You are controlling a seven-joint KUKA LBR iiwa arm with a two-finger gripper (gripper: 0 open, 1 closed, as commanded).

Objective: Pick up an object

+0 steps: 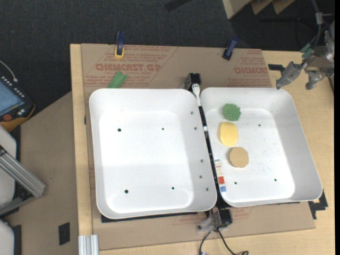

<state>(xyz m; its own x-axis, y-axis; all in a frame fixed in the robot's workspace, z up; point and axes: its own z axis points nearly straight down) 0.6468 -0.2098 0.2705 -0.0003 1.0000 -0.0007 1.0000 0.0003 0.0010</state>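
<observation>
gripper point(298, 77) is hanging at the upper right of the frame, fingers spread, gripping nothing. the three objects are sitting in the right bin point(297, 142) – green ball point(231, 111), yellow piece point(229, 134), tan disc point(238, 157) – all lying down-left of it, green nearest.

Two white bins point(106, 142); one green point(231, 111), one yellow point(229, 134), one tan piece point(238, 157).

Three small items point(230, 134) crowd the right bin's point(297, 142) left side.
</observation>
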